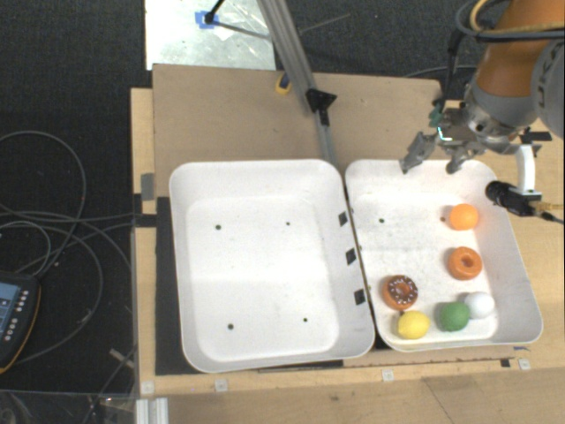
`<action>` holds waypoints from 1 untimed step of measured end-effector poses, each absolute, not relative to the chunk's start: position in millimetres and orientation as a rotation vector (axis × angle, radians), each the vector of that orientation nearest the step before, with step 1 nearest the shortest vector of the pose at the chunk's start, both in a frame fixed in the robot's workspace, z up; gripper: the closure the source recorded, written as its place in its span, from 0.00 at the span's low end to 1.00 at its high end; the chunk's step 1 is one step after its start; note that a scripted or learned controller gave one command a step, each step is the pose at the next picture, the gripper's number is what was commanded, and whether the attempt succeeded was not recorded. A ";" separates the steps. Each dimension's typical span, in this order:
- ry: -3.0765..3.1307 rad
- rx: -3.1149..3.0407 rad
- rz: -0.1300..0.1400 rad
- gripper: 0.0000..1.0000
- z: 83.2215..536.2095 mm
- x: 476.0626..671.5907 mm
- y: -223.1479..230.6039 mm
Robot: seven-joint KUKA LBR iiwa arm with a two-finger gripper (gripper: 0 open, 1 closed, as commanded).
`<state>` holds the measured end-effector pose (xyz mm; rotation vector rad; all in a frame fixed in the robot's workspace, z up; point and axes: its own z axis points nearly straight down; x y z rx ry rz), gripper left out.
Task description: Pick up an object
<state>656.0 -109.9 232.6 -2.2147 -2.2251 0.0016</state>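
Orange and round, a small ball lies in the right bin, nearest of all the objects to the end effector. Beyond the ball from the end effector sits an orange ring lying flat, hole upward; further along are a brown sprinkled doughnut, a yellow ball, a green ball and a white ball clustered along the bin's near edge. None has a clear long axis. The end effector hangs over the bin's far edge with its fingers spread wide, nothing between them. The left bin adjoins on the desk.
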 end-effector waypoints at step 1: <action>-2.229 -2.216 -0.001 0.00 235.0 656.7 -109.9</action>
